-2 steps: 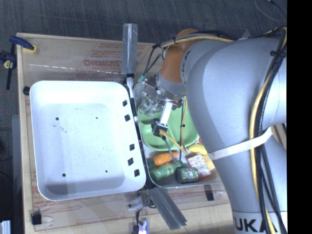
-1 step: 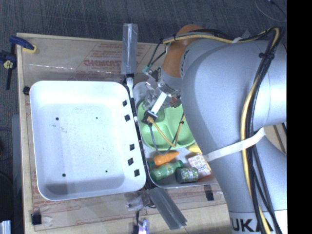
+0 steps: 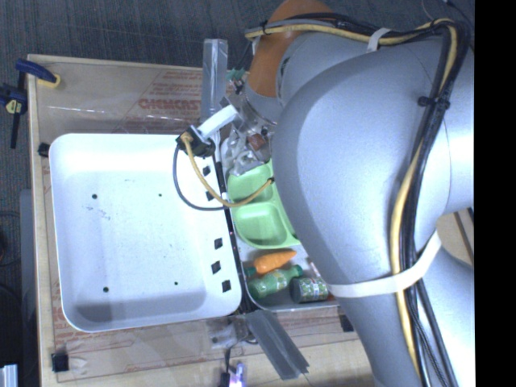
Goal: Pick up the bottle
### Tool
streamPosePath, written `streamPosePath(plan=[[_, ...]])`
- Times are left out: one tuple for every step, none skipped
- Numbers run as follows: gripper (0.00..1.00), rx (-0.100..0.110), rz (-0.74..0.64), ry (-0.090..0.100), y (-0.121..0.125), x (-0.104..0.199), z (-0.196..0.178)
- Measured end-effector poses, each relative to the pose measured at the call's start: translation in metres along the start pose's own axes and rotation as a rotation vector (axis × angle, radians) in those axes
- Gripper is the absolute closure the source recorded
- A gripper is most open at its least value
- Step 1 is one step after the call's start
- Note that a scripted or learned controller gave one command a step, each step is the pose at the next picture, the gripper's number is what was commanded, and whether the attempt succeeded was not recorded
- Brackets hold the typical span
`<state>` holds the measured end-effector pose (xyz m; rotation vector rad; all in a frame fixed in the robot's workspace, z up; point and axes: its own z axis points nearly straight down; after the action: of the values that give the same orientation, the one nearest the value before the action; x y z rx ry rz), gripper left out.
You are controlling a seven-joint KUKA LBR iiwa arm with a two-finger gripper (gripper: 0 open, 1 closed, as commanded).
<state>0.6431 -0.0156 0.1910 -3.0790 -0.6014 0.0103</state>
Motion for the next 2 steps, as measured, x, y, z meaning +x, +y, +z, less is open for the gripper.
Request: streamPosePath(plan=[[1.0, -0.003, 0.101, 0.002, -0.078, 0.037, 0.0], [1.0, -0.003, 0.18, 0.001, -0.159, 0.053, 0.033]])
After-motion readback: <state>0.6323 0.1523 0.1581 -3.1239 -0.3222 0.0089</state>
